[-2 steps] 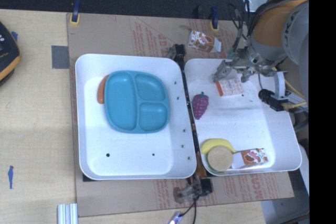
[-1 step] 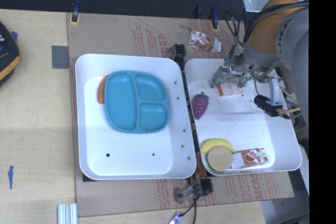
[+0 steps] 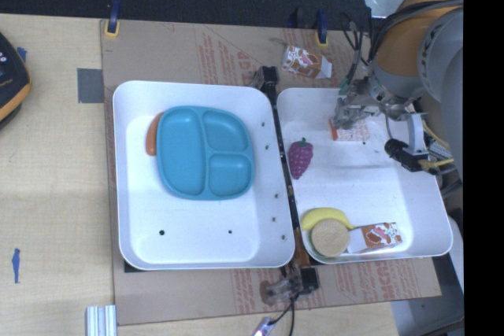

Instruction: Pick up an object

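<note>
Directly under tool (image 3: pixel 347 116): small packet (image 3: pixel 349 133), touching.

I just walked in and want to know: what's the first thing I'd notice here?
Probably the big blue divided plate lying in the left bin. Next, the purple grapes by the right bin's left wall, and the grey arm with its orange band reaching in from the right.

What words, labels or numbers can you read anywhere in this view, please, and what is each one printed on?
None can be read.
Cardboard sheet: faint red print, too blurred.
Packet above the bins: red and white design, illegible.
Packet in the right bin: print too small.
Item under the gripper: red marking, unreadable.
</note>
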`<state>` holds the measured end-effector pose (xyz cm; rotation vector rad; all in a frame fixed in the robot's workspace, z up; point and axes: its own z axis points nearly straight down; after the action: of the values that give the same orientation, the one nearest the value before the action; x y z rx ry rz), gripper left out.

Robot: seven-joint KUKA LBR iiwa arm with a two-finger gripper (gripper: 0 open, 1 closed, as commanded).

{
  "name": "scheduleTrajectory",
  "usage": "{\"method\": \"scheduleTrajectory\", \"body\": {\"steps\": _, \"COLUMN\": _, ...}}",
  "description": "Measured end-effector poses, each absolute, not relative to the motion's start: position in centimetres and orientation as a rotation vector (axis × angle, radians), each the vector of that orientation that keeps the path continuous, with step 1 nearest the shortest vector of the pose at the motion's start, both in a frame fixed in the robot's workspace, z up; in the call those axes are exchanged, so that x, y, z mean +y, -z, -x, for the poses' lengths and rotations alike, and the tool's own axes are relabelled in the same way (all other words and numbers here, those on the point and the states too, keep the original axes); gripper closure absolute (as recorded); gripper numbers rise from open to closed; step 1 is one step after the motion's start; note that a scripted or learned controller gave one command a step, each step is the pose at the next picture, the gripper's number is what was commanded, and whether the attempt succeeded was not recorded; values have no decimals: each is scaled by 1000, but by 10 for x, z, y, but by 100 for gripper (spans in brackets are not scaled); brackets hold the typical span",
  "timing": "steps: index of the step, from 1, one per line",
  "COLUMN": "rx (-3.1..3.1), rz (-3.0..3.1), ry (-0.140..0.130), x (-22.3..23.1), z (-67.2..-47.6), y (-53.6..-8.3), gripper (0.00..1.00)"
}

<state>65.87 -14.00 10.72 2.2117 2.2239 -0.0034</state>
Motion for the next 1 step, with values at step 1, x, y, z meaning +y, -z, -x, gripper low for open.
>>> {"method": "scheduleTrajectory", "body": {"steps": 1, "rx": 2224, "rz": -2212, "ry": 4, "x": -140, "z": -659, "y": -107, "gripper": 0}}
